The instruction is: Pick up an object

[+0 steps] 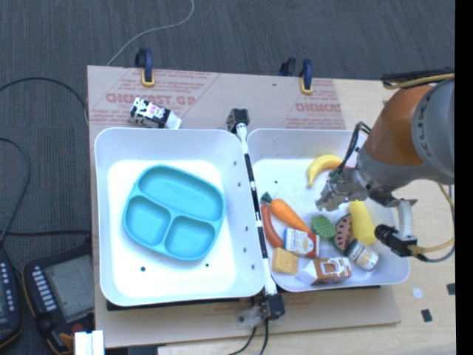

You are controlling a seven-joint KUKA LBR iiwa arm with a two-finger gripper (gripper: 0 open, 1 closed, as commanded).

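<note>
The gripper [334, 196] is positioned low in the right bin [292, 145]; its state cannot be told. A banana [322, 167] is located at its 11 o'clock, a carrot [287, 213] at 8 o'clock.

One fixed overhead camera looks slantwise down on both bins [103, 198].

The arm [414, 135] is running off the right edge, so its upper links are cut away. The gripper [336, 194] is sitting too small and blurred to read. The wrist is covering part of the right bin's [295, 143] far wall. A grey device [63, 287] at the lower left is being cropped by the frame edge.
</note>
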